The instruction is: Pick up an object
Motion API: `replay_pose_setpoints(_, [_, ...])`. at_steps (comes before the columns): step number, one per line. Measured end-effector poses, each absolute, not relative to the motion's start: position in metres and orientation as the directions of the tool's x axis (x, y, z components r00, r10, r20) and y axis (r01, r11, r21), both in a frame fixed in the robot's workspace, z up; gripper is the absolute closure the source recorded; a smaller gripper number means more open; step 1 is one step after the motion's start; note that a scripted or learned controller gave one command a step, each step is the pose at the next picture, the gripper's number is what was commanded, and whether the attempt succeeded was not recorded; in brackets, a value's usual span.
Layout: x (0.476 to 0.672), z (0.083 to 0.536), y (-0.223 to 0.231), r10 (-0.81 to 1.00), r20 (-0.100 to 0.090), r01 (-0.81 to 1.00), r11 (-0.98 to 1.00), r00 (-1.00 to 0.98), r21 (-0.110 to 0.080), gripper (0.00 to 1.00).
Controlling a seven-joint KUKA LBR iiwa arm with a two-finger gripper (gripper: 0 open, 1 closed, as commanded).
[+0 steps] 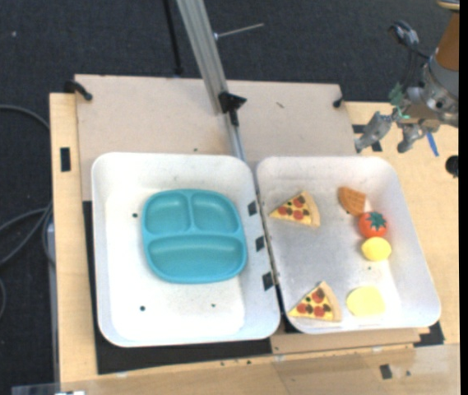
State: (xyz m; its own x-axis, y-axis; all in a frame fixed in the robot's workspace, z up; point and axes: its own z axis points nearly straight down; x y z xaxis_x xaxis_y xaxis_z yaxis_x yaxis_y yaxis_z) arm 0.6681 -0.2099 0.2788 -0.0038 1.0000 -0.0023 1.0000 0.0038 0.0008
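Left bin (118, 245): one shallow white bin on the bench (69, 220), at nine o'clock of the view's centre.
Divided plate (193, 237): one teal plate with three compartments, lying flat in the middle of the left bin; nothing rests on it.
Right bin (332, 245): one white bin, touching the left bin along its nine o'clock edge.
Pizza slices: two toy slices. One pizza slice (296, 210) lies toward the bin's eleven o'clock; the other pizza slice (317, 303) lies toward its six o'clock, well apart from the first.
Bread piece (352, 199): one brownish toy, toward the bin's one o'clock, just beside the tomato.
Tomato (373, 224): one red toy with a green top, at about two o'clock in the bin.
Yellow ball (376, 249): one, touching or nearly touching the tomato at its six o'clock.
Yellow disc (366, 301): one flat yellow piece, at five o'clock in the bin, just beside the lower pizza slice.
Count: six loose toys, all in the right bin.
End effector (388, 134): outside the right bin, beyond its one o'clock corner, above the bench; its fingers look spread apart with nothing between them.
Step in hand: the approach, by my judgement; nothing is grasped yet.
Next move: the arm would need to travel toward seven o'clock, over the bin rim, and descend on one toy. The bread piece is nearest.
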Motion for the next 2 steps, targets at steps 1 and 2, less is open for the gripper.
replay_pose_setpoints(1, [0.668, 0.279, -0.21, 1.0, -0.003, 1.0, 0.005, -0.005, 0.0, 0.0])
replay_pose_setpoints(2, [0.658, 0.225, -0.215, 1.0, -0.001, 1.0, 0.0, 0.0, -0.004, 0.0])
